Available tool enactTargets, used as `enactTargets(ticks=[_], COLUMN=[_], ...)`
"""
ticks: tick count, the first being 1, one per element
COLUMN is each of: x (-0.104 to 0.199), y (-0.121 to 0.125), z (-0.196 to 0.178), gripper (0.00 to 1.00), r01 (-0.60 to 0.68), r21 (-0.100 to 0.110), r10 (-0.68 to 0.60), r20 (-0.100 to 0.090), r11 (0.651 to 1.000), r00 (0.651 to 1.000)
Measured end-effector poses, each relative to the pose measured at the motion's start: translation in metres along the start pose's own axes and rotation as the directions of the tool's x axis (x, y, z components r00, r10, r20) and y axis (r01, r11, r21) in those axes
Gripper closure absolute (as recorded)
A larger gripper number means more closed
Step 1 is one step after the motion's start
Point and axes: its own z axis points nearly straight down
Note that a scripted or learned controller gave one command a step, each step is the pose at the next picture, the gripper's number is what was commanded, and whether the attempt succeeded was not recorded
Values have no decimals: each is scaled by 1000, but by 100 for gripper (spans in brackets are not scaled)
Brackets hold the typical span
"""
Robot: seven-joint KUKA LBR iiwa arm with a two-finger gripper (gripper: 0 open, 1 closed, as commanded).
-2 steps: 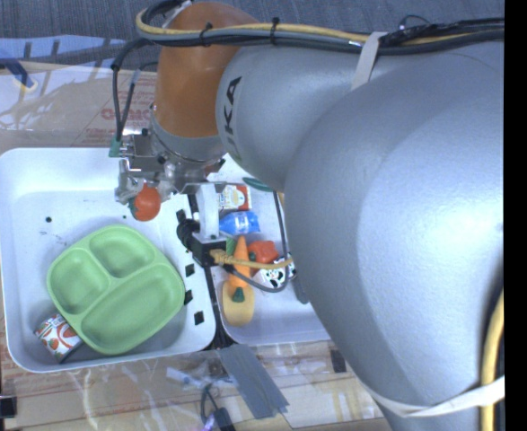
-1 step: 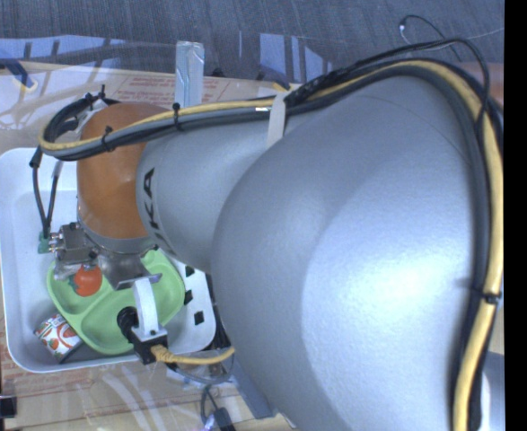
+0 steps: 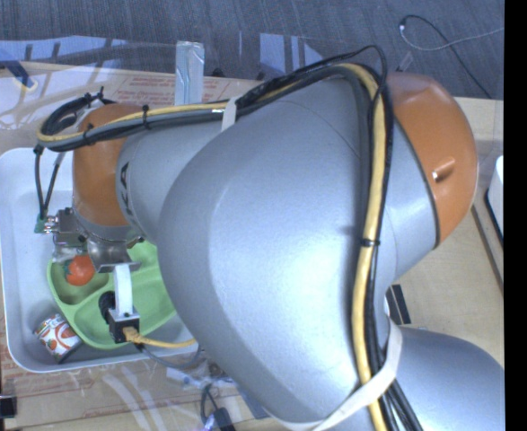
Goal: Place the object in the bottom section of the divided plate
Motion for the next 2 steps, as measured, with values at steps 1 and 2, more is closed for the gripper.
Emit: enactTargets(ticks=[1, 2], x=[0, 7], y=[-1, -51], z=[-9, 3], gripper=[100, 100], r01=[6, 325], r21=[5, -31], r10=[-6, -325], r20=[1, 5], r11=[1000, 945], r00=[1000, 946])
